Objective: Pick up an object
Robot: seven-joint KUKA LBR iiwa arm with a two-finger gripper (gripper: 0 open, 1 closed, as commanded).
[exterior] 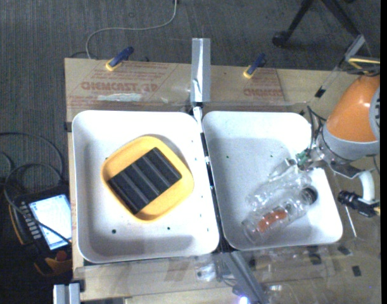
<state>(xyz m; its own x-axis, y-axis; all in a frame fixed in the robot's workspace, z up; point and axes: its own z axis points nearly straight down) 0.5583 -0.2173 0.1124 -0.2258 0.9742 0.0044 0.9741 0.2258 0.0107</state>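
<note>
Although the arm (353,122) reaches in from the right, most of it is cut off by the picture's edge, and what shows is a rounded orange and grey mass above the right bin's (244,138) far right corner. The gripper (305,159) is hard to make out: a small dark tip with a speck of green sits at the bin's right wall, and whether it is released or clenched I cannot tell, since that tip blends into the clutter around it. Just below and left of that tip lies a clear plastic bottle (279,201), crumpled and glassy, stretched on a slant from the upper right toward the lower left of the right bin. Its dark mouth faces right, near the bin's right wall, and a reddish-orange patch shows through its lower part. Its upper end comes close to the gripper tip, but whether they touch cannot be made out because the transparent plastic blurs against the white floor. The left bin (92,138) holds a yellow tray-like piece (149,177) with rounded corners, turned at an angle, bearing a black ribbed panel on top. Both bins are shallow, white and matte, with faint speckles, and sit side by side on a brown board (149,84) with faded red lettering, held by two blue clamps (119,58) at its far edge.
</note>
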